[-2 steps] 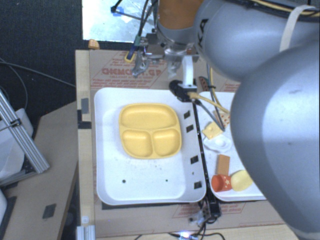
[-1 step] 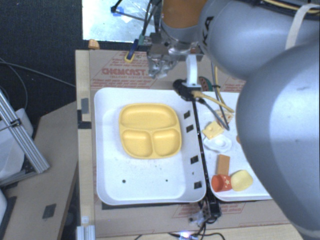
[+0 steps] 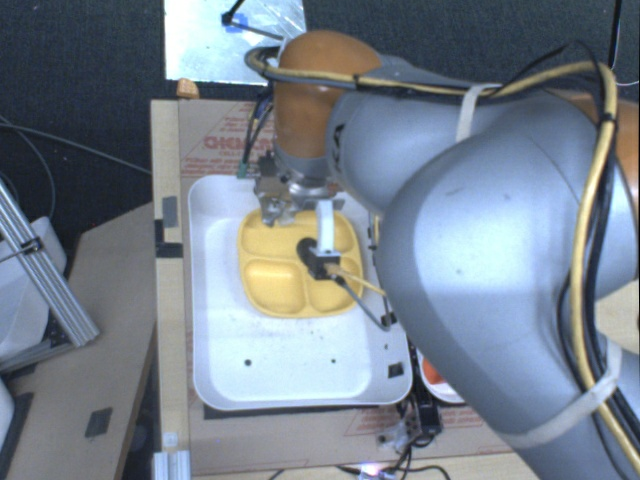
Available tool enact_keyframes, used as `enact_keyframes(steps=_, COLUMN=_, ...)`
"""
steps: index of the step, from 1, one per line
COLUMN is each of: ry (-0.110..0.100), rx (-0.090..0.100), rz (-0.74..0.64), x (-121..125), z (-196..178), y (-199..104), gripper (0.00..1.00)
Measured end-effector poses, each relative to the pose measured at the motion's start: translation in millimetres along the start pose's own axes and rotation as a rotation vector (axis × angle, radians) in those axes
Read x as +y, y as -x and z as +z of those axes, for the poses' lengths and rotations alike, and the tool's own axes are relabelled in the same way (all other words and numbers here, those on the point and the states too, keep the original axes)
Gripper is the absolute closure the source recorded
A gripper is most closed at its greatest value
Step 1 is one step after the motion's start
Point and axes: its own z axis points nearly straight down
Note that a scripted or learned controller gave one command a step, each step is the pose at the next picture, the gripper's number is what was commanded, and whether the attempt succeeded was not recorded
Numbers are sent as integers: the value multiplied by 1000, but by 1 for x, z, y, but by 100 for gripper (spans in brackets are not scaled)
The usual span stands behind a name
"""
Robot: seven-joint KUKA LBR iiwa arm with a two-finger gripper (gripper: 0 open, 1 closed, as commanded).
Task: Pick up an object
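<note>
The gripper (image 3: 305,230), its state hidden from me, is hanging over the yellow tray (image 3: 290,278) lying near the bin's (image 3: 215,368) far edge, likely glancing off its shallow rim.

The only lettering stands on the flat brown cardboard sheet (image 3: 215,138) that lies under the shallow white plastic bin (image 3: 215,308). Red printed capitals run along the strip of cardboard just above the bin's far rim; they look like "CHE" followed by further letters, but the print is blurred and partly covered by the arm, so the word cannot be read for certain. More faint red print shows on the cardboard strip below the bin's near rim, too small and smeared to make out.
</note>
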Motion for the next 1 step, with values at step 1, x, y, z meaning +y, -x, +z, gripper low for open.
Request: enact_keyframes(steps=1, ry=18, rx=0, rz=-1, x=-52, z=17, y=-43, gripper=100)
